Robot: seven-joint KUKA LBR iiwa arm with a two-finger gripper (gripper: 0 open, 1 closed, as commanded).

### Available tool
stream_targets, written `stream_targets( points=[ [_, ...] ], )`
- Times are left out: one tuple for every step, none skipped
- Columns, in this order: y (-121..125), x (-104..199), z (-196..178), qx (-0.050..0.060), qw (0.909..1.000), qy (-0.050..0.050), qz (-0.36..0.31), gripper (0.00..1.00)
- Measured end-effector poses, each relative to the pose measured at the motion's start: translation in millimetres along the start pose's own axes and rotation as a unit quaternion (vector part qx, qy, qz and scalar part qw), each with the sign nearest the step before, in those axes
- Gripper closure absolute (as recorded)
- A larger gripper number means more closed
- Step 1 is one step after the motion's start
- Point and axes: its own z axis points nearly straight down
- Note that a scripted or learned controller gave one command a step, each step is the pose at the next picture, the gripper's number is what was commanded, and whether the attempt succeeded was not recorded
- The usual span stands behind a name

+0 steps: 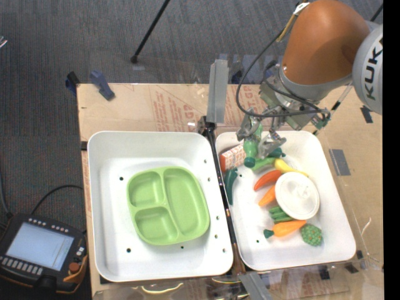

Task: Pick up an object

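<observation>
My gripper (259, 139) hangs over the far left corner of the right bin (331, 230), under the orange-banded wrist. Its fingers (271, 144) stand apart, so it is open. Between and just below them lies a green toy vegetable (252, 150); I cannot tell whether they touch it. Close by are a small red and white box (232, 158), a dark green pepper (231, 181), a yellow piece (284, 165), orange carrots (267, 180) and a white round lid (297, 195). Another carrot (289, 228) and a green knobbly toy (312, 234) lie near the front.
The left bin (106, 167) holds a light green divided plate (167, 205). A grey upright post (217, 95) stands behind the wall between the bins. A teach pendant (40, 249) lies on the floor at the lower left. Cables trail from the wrist.
</observation>
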Motion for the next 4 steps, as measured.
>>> stream_targets(
  points=[
    [40, -27, -4, -0.001, 0.9985, 0.001, -0.054, 1.0],
    [22, 44, 22, -0.002, 0.9994, 0.004, -0.034, 1.0],
    [21, -14, -3, -0.001, 0.9991, 0.002, -0.041, 1.0],
    [21, -16, -13, -0.002, 0.9992, 0.0, -0.04, 1.0]
  ],
)
